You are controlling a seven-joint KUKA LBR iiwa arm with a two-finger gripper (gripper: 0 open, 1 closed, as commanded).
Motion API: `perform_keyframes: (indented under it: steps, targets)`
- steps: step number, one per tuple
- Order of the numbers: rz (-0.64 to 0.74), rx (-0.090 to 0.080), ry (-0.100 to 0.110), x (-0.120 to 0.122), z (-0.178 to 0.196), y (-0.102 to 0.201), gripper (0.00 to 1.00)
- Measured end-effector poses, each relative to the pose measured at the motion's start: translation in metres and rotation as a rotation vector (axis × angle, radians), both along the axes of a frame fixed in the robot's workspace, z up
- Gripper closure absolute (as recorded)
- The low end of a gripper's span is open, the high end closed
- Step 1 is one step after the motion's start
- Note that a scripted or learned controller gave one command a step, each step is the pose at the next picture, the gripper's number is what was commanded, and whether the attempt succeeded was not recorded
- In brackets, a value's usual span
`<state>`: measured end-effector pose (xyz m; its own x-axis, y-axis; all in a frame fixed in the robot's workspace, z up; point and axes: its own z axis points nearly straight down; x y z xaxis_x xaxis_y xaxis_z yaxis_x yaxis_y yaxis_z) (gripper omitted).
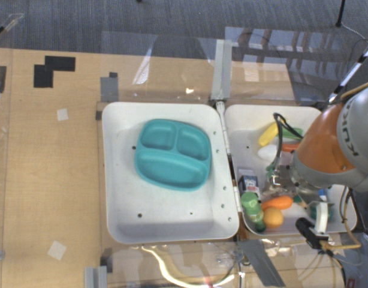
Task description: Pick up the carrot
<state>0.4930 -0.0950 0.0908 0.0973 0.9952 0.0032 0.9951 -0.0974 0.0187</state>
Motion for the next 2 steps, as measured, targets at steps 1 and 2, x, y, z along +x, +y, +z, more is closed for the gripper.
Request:
perform_keyframes:
  steps: [1,2]
  targets:
    - [-0.010,-0.007,0.002,-0.0015,-0.0005,-0.0067,0.00]
    - [-0.030,-0.011,0.000,-0.0017,-0.0003,-0.0041,0.00]
